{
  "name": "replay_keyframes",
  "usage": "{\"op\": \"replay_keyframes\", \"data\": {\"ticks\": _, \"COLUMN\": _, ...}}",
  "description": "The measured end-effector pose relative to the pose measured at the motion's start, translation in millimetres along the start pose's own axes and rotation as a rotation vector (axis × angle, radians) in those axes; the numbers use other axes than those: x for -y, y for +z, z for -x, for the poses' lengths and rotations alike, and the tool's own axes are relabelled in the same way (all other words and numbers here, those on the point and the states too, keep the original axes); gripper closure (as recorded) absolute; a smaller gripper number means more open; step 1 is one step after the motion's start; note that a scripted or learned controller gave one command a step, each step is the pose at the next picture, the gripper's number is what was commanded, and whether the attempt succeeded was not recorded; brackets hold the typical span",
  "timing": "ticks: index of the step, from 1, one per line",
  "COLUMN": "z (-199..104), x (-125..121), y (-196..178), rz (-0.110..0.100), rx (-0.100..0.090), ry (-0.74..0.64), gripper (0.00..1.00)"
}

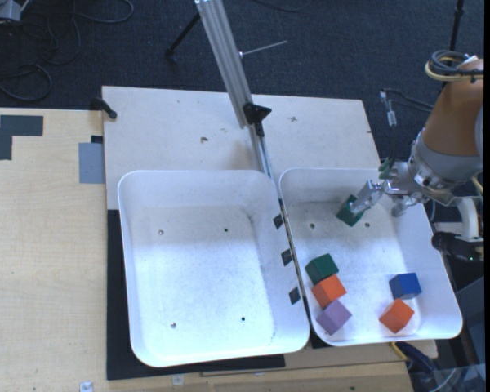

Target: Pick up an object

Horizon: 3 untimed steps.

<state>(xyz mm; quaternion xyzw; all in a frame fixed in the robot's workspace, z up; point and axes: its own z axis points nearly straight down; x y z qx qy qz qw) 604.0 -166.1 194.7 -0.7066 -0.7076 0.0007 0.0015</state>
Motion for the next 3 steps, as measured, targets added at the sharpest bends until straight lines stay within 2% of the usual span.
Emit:
{"op": "replay_keyframes", "data": {"ticks": 1, "z": 0.5, "x": -64.3, "y": 101.9, "rz": -0.002, "rx": 0.0, "ry": -0.002, "gripper": 0.0}}
{"op": "replay_keyframes", "data": {"ticks": 2, "z": -13.6, "x": -58.5, "y": 102.9, "rz": 0.003, "rx": 0.003, "ry": 0.0, "gripper": 0.0}}
{"op": "replay_keyframes", "data": {"ticks": 3, "z": -14.1, "x": -57.9, "y": 94.1, "rz": 0.0, "rx": 0.003, "ry": -0.003, "gripper": 1.0}}
